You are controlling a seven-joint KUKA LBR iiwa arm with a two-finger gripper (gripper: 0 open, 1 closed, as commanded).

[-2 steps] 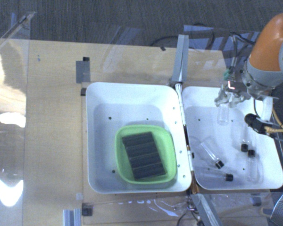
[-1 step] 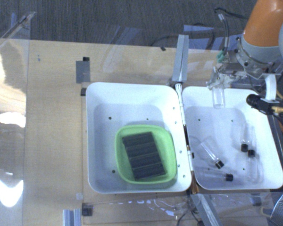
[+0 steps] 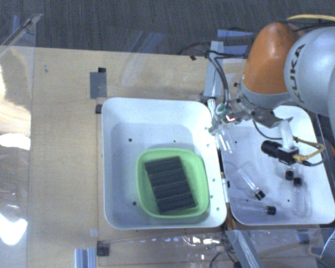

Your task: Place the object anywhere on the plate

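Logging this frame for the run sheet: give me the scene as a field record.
left bin: holds green plate
on plate: dark ribbed block, lying flat
right bin: clear tubes with black caps, small black pieces
arm: over right bin's upper left corner
claw: near the wall between the bins, grip state unclear

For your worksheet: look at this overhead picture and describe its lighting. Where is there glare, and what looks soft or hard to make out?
Camera view: bright glare patches wash out the bench at left; the white bins are evenly lit, with soft shadow around the green plate; the clear tubes in the right bin nearly vanish against white; the tool is small and indistinct.
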